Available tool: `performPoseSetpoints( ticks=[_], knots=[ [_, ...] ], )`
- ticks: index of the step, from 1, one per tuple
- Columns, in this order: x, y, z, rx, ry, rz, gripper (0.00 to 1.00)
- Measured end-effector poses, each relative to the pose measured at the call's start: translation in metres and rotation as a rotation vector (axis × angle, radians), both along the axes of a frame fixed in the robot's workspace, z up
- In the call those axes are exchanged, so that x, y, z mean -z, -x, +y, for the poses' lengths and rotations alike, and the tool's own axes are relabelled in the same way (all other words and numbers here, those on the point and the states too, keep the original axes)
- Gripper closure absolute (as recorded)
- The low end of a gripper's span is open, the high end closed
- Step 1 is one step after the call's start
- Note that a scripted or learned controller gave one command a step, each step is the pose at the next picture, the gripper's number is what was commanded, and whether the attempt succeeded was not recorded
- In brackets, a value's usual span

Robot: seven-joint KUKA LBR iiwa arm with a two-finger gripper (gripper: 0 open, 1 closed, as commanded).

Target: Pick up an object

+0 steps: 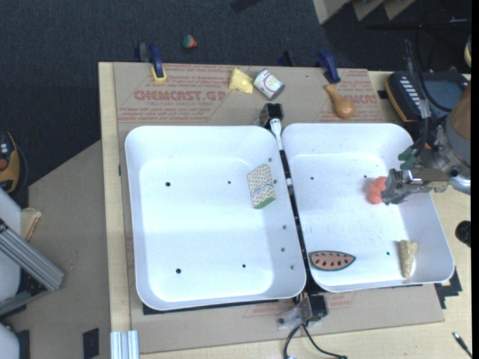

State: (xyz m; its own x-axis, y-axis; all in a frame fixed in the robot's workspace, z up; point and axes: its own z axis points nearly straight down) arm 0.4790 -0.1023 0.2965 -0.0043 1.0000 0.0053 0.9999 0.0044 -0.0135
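The right bin (352,144) holds a red-orange rounded object (373,190) near its right side, a watermelon-slice toy (331,260) by the front wall, and a beige cone-like piece (406,259) in the front right corner. In the left bin (150,170), a green-patterned pouch (261,185) lies close to the dividing wall. My gripper (394,188) reaches in from the right and sits low, right against the red-orange object's right side. Whether it has hold of that object is hidden by the gripper body.
On the cardboard behind the bins lie a yellow wedge (241,81), a small white box (269,84) and a tan pear-shaped toy (341,104). Blue clamps (156,63) (327,66) pin the back edge. A black fitting (273,115) sits between the bins.
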Motion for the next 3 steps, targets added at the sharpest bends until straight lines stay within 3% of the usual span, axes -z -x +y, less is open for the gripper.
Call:
performPoseSetpoints(
  ticks=[1,2,3],
  knots=[
    [-0.128,-0.015,-0.020,0.004,0.010,-0.031,1.00],
    [-0.052,0.001,0.052,-0.002,0.003,-0.006,1.00],
    [-0.050,-0.015,-0.040,0.013,0.010,-0.016,1.00]
  ],
)
